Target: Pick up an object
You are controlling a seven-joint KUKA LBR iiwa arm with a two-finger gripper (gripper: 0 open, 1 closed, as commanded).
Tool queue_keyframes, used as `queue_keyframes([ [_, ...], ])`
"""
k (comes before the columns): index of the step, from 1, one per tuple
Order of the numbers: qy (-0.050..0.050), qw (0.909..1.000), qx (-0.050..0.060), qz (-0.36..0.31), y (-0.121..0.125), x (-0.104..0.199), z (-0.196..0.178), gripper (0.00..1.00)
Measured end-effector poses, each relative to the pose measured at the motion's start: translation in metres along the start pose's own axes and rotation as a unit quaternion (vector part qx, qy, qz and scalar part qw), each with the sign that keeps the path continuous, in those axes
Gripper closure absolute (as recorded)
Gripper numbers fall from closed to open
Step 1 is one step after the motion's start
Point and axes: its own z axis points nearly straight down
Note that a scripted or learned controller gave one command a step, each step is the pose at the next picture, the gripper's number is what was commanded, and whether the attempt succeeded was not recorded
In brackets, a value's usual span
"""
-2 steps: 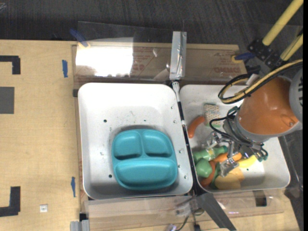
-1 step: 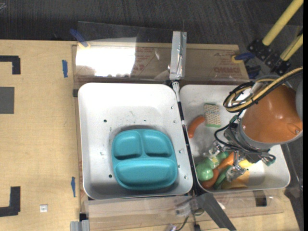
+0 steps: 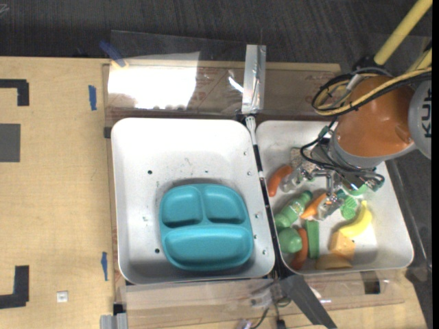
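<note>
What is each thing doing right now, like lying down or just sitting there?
Teal plastic divided tray: lying flat, open side up, in the left white bin.
Small toy foods, green, orange and yellow: heaped together in the right white bin.
Grey arm's tool: lowered into the right bin, right over the heap.

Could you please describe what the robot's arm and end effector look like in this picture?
The grey arm ends in a broad orange band. Black cables loop beside it. Below sits a metallic silver end effector with thin black wiring.
</note>
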Motion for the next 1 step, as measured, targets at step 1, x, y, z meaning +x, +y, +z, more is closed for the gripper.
queue_keyframes([
  [1, -0.001, 0.9982, 0.001, -0.06, 0.0336, 0.025, -0.0011, 0.0],
])
